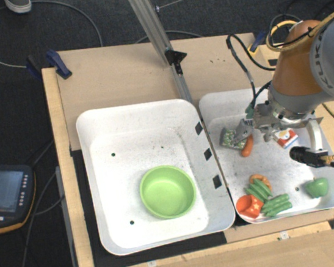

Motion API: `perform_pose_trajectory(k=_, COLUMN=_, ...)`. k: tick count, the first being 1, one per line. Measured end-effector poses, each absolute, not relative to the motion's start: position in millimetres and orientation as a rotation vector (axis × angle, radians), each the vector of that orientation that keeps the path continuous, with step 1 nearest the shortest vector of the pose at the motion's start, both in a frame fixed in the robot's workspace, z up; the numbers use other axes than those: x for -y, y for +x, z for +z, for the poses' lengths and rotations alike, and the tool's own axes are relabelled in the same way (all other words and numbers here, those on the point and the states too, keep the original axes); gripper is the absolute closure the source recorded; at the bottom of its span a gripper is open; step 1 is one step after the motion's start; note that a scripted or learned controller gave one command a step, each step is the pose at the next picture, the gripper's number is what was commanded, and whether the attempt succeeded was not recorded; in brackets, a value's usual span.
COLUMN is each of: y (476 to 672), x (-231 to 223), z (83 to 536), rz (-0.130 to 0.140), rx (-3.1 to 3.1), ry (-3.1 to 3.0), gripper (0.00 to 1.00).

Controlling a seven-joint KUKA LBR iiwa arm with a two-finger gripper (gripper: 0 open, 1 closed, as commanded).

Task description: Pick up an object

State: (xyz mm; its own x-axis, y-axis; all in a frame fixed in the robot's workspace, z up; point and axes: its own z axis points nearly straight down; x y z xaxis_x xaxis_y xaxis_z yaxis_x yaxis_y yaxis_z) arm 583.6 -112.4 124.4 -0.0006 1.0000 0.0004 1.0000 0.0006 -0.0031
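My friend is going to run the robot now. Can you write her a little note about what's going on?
Gripper: low in the right bin, near its far left corner; open or shut, cannot tell.
Things: a green and orange clump lies right by the gripper. More toys sit at the bin's near edge, with a green piece to their right. A green bowl sits in the left bin.
Done: nothing seen lifted.
Left: grab and lift one object.
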Motion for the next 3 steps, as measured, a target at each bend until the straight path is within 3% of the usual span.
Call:
perform_pose_trajectory(k=1, y=584.8, x=112, z=137, rz=-0.002, rx=2.223, ry=-2.222, gripper=1.00)
perform_pose_trajectory(k=3, y=584.6, x=109, z=245, rz=-0.005, rx=2.224, ry=-2.224, gripper=1.00)
